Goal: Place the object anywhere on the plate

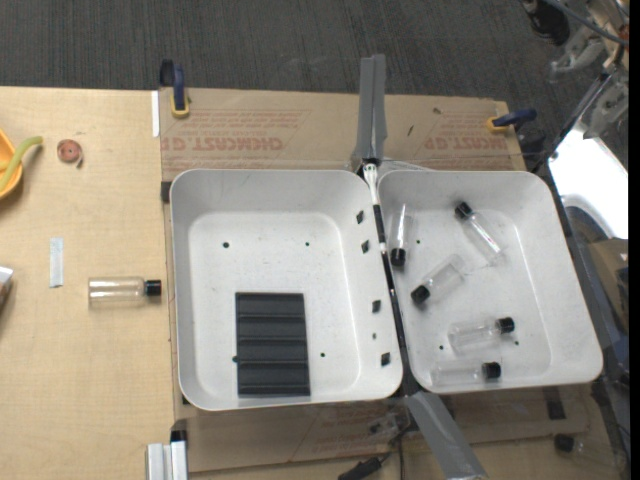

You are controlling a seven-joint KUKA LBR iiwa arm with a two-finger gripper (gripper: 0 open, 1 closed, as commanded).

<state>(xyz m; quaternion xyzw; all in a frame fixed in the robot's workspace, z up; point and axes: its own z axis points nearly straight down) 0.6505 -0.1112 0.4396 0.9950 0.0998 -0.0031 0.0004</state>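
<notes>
A black ribbed plate (270, 345) lies flat on the floor of the left bin (186, 268), near its front edge. The right bin (568, 268) holds several clear vials with black caps. One vial (399, 230) lies along the bin's left wall, cap toward the front. Another (480, 230) lies at the back, slanted. A third (440, 278) rests near the middle. Two more vials (478, 335) (462, 374) lie near the front wall, caps pointing right.
Left of the bins, on the wooden bench, lie a loose clear vial (120, 289), a white strip (56, 263), a small red disc (68, 150) and a yellow object (8, 164). Clamps (176, 88) (510, 120) hold the cardboard. Cables and equipment (580, 18) crowd the top right.
</notes>
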